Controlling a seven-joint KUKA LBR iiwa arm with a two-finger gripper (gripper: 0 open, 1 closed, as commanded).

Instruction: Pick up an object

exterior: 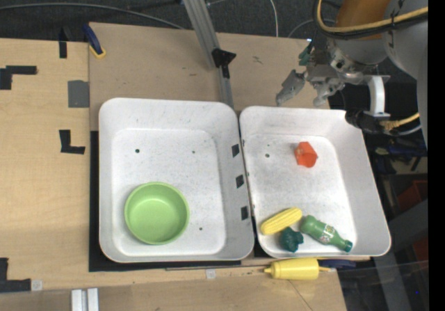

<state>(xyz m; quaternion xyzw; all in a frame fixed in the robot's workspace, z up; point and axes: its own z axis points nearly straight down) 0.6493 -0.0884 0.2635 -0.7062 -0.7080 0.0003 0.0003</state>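
Note:
My gripper (306, 94) hangs above the far rim of the right bin (361, 163), open, with nothing between its two fingers. Below it in that bin lies a small red block (305, 154). Near the bin's front edge rest a yellow corn cob (280, 220), a green bottle (325, 232) and a small dark teal piece (291, 239). A green bowl (156, 213) sits in the front left of the left bin (167, 115).
A yellow object (295, 269) lies on the bench just outside the right bin's front rim. A grey metal post (201, 17) slants down to the gap between the bins. Cables loop behind the arm at the top right.

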